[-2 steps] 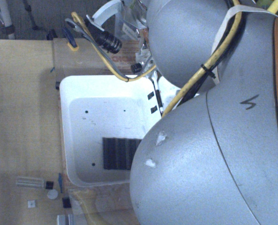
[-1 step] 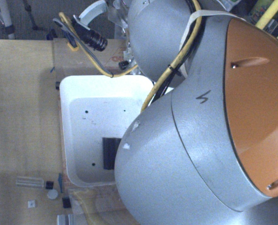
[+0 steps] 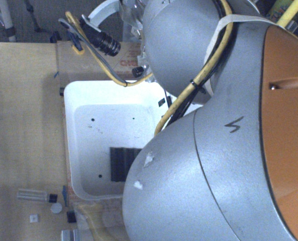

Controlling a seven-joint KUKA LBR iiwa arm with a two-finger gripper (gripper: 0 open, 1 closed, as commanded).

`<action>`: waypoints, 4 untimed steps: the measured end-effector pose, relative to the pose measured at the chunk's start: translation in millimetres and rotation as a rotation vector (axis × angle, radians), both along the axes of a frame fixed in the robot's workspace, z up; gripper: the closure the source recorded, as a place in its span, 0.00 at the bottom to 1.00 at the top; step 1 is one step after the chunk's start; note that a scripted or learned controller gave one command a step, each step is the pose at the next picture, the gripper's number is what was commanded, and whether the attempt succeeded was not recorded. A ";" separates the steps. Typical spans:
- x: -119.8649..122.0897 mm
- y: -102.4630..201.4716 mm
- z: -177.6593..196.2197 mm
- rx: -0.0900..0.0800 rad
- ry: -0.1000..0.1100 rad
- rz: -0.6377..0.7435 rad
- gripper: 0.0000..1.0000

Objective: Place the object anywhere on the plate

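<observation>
The arm's big grey links and the orange band cover the right and middle of the camera view. One white bin (image 3: 83, 134) shows to their left. On its floor lies a flat black rectangular object (image 3: 119, 163), whose right side is hidden under the arm. The wrist end points to the top of the view, beyond the bin's far rim. There I make out only part of the gripper (image 3: 130, 20), well away from the black object. No plate can be made out in the part of the bin that shows.
Pale wooden bench top (image 3: 23, 109) lies left of the bin. Small loose parts, among them a grey cylinder (image 3: 34, 195), sit by the bin's near left corner. A brown card with red print (image 3: 127, 59) lies behind the bin.
</observation>
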State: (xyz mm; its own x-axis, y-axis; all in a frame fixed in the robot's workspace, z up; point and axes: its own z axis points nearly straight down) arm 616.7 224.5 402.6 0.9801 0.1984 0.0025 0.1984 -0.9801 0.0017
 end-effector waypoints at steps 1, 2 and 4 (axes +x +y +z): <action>30.8 -0.2 -139.4 0.000 0.008 0.001 1.00; 43.2 0.7 -298.1 0.000 0.009 0.016 1.00; 41.4 1.7 -247.8 0.001 0.009 0.456 1.00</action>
State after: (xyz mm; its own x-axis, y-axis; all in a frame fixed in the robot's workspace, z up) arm 658.1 226.2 154.8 0.7929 0.6094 -0.0052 0.6094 -0.7929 -0.0028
